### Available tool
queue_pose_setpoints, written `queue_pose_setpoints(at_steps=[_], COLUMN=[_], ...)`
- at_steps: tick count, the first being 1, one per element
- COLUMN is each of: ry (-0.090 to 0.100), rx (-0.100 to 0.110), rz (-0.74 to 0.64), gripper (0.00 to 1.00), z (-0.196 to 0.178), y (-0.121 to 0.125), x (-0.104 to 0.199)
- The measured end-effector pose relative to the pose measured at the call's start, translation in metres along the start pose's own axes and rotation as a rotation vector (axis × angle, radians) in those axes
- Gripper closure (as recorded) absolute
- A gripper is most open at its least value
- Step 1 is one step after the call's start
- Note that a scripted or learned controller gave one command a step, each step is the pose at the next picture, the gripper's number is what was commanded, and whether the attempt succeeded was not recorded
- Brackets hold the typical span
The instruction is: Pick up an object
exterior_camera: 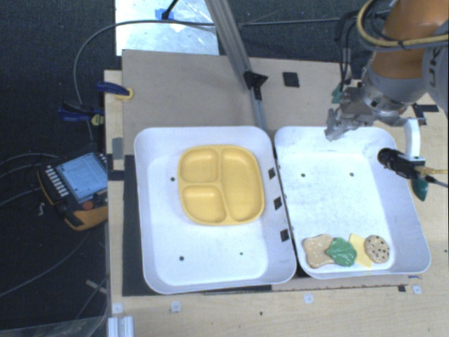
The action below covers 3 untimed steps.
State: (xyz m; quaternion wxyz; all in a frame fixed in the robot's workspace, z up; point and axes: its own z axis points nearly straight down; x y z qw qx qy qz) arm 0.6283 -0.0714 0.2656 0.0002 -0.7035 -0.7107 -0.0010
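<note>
Four toys point(346, 250) along bin's point(351, 181) near edge

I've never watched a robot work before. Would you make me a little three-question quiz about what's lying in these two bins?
1. True or false: the yellow tray lies in the left bin.
2. Which small piece in the right bin lies nearest the left bin? A) tan piece B) green piece C) cookie
3. Fill in: the gripper hovers over the right bin's ____ edge, far or near.

Key: 1 true; 2 A; 3 far.
</note>
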Motion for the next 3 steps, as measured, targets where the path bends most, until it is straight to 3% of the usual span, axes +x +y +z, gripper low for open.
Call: queue_pose_setpoints(at_steps=[3], ry=[0.0], rx=[0.003], rz=[0.0], gripper=[1.0], z=[0.04], y=[-0.036], x=[0.139])
